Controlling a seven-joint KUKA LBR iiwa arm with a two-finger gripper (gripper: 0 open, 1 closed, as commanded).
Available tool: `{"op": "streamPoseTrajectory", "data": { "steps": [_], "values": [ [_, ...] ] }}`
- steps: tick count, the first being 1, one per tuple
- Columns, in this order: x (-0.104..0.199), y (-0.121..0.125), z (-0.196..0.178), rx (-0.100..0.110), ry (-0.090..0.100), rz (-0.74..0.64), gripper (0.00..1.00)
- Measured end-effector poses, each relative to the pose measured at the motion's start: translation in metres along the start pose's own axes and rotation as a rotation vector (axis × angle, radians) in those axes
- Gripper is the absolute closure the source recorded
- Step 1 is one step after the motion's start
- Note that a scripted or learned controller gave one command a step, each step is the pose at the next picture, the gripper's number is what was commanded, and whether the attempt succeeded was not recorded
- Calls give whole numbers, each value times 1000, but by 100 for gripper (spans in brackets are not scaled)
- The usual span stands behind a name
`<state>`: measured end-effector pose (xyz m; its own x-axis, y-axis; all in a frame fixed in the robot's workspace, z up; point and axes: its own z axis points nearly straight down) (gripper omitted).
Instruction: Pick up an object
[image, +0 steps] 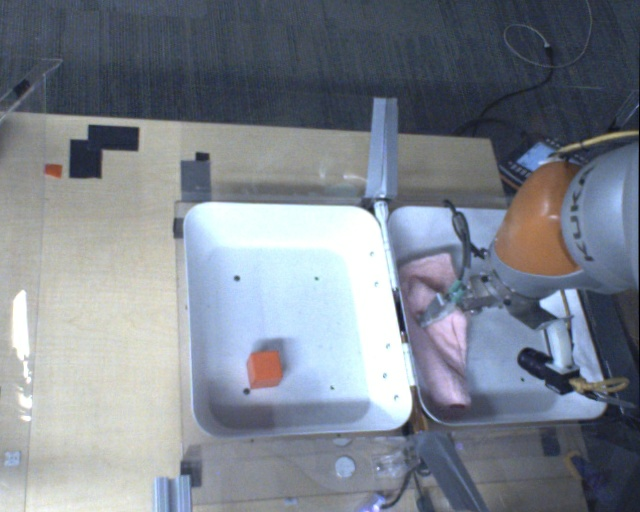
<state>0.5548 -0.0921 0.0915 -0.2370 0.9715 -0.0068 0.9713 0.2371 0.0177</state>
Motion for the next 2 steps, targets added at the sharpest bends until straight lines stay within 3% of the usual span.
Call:
{"op": "streamPoseTrajectory", "data": {
  "steps": [1, 2],
  "values": [
    [0, 4, -13, -9, -2, -2, 100],
    [-31, -19, -81, 9, 3, -86, 100]
  ]
}}
